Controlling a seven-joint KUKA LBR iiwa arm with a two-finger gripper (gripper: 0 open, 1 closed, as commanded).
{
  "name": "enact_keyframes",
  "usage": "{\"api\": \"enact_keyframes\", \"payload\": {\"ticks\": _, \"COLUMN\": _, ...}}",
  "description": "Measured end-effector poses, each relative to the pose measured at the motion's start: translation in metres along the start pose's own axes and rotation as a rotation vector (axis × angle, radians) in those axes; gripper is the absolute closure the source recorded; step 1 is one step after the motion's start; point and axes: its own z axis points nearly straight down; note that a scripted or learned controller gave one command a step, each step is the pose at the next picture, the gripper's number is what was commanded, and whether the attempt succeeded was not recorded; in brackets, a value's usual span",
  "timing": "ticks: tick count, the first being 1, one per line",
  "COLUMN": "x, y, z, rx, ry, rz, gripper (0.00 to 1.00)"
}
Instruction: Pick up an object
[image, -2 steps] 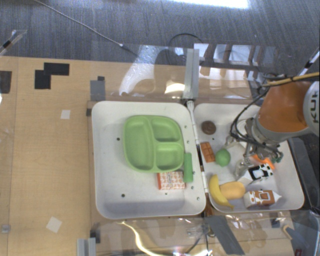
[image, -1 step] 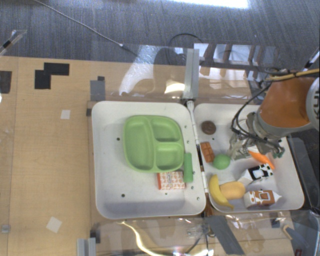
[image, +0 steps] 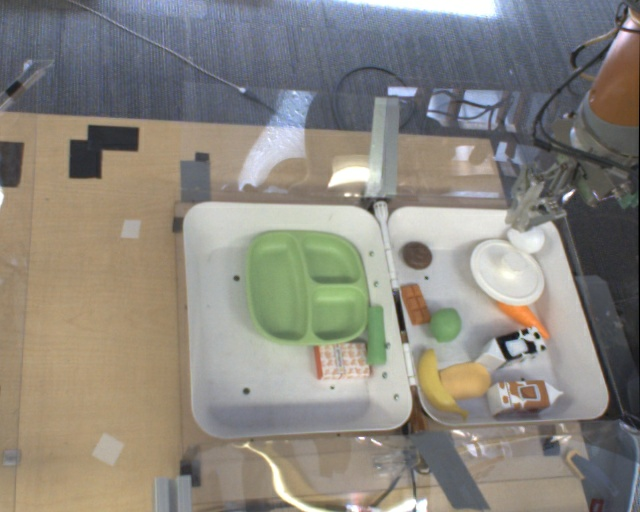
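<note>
My gripper (image: 530, 212) hangs over the far right corner of the right bin (image: 590, 330), open, with nothing between its fingers. Just below its tips lies a small white piece (image: 528, 240), touching the rim of a round white dish (image: 507, 270). Further down the right bin lie a brown round cookie (image: 416, 255), a brown bar (image: 413, 302), a green ball (image: 445, 323), an orange carrot (image: 523, 318), a black-and-white cow toy (image: 520, 345), a banana (image: 433, 380), a tan lump (image: 466, 380) and a brown carton (image: 522, 397).
The left bin (image: 215, 330) holds a green divided plate (image: 305, 285), a green stick (image: 376, 335) and a red-and-white packet (image: 342, 360). A raised divider (image: 393, 300) runs between the bins. Cables hang beside the arm at top right.
</note>
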Motion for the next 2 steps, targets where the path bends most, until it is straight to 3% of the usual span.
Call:
{"api": "enact_keyframes", "payload": {"ticks": 1, "x": 0.002, "y": 0.002, "z": 0.007, "rx": -0.008, "ry": 0.011, "rz": -0.001, "gripper": 0.00}}
{"api": "enact_keyframes", "payload": {"ticks": 2, "x": 0.068, "y": 0.030, "z": 0.144, "rx": -0.017, "ry": 0.025, "rz": 0.014, "gripper": 0.00}}
